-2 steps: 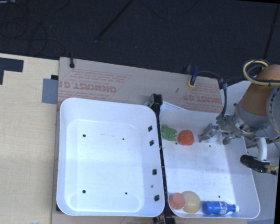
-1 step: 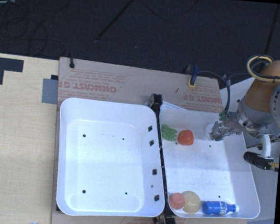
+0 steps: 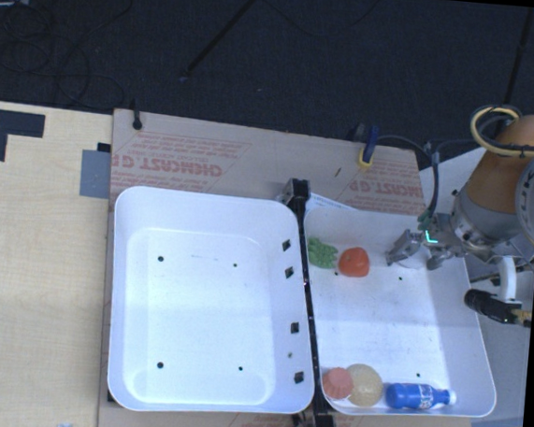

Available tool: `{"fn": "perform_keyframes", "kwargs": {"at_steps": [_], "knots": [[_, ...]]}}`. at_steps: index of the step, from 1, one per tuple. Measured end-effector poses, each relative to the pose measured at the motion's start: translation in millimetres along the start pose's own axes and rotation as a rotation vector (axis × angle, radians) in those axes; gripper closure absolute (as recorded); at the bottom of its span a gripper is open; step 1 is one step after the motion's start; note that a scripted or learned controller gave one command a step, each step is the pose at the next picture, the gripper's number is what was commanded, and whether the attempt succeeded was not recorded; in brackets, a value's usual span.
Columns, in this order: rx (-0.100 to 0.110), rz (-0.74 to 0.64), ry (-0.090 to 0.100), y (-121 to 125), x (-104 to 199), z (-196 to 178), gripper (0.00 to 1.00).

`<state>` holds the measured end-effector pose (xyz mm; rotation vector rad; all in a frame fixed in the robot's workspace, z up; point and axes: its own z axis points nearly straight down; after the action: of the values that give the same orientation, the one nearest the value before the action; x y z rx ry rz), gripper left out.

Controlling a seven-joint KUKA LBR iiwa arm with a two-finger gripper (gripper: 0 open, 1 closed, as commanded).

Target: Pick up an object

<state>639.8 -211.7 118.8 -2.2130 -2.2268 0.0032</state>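
Pincer point(image 3: 416, 251) hangs over the far right part of the right-hand bin point(image 3: 466, 344), at the end of the grey arm point(image 3: 503, 198) that reaches in from the right; its two fingers look spread a little, with only white bin floor showing between them, so it grips nothing. As far as I can judge, the task is at its opening: no object has been lifted, and the whole of the grasp and raise is left to do.

All the candidates lie in the right-hand bin. Nearest the pincer is a red rounded piece point(image 3: 354, 261), with a green crinkled piece point(image 3: 321, 253) touching or just beside it on its left (both sit close to the divider between the bins). Neither has a clear long axis; the red one looks roughly round from above.

Along the near wall lie a pink round piece point(image 3: 337, 383), a pale yellowish ball point(image 3: 364, 384) touching it, and a blue bottle point(image 3: 416, 397) just to the right. The bottle lies on its side, its long axis running left to right, its pale cap end pointing right. The left-hand bin point(image 3: 133, 242) sits beside it on the table point(image 3: 28, 260).
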Motion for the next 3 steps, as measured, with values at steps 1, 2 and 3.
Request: {"fn": "perform_keyframes", "kwargs": {"at_steps": [1, 2, 3], "knots": [[-0.004, 0.004, -0.001, 4, -3, -32, 0.0], [0.002, -0.001, 0.001, 4, 0, 35, 0.0], [0.014, -0.002, 0.002, 1, -1, 23, 1.0]]}}
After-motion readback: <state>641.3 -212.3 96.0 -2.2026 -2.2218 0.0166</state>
